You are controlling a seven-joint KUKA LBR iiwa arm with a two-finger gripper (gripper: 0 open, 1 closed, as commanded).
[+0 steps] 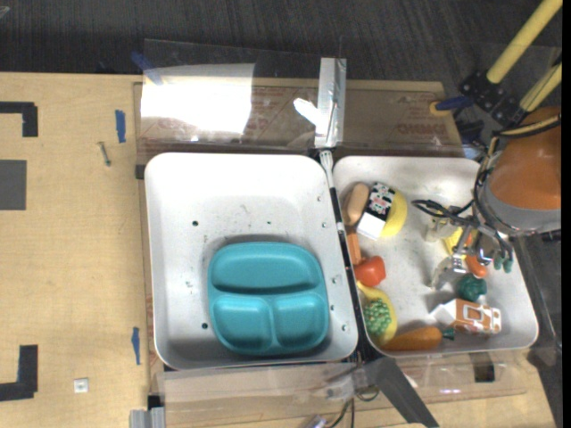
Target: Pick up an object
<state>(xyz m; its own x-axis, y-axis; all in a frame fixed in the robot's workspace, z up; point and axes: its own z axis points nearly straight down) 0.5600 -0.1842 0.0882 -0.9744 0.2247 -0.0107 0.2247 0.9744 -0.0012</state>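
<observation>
My gripper (464, 261) hangs low over the right side of the right bin (419, 172), under the orange band (526, 178) of the arm. A small dark green toy (472, 287) lies just below it, and an orange and white box (475, 316) sits a little further toward the front. A small white piece (436, 231) rests to the gripper's left. Whether anything is held is hidden by the wrist and cables.
Along the right bin's left side lie a tan roll (356, 203), a yellow labelled item (387, 212), a red toy (370, 270), green peas on yellow (378, 316) and a carrot (412, 338). A teal compartment tray (268, 297) sits in the left bin (178, 194).
</observation>
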